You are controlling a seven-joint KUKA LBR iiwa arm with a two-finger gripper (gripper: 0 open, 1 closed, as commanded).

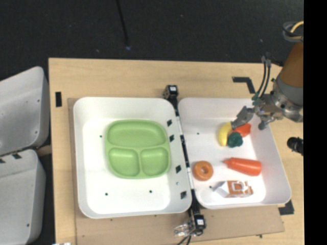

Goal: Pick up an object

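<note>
The claw is seen spread open above the right bin, gripping nothing — a small orange piece lies just below it. Beside that are found a yellow fruit and teal lump; a green tray is set in the left bin.

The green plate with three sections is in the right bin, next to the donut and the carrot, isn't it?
Not quite. The camera view shows the green plate in the left bin, by itself. The donut and the carrot lie in the right bin. The plate does have three sections, so that part is right.
</note>
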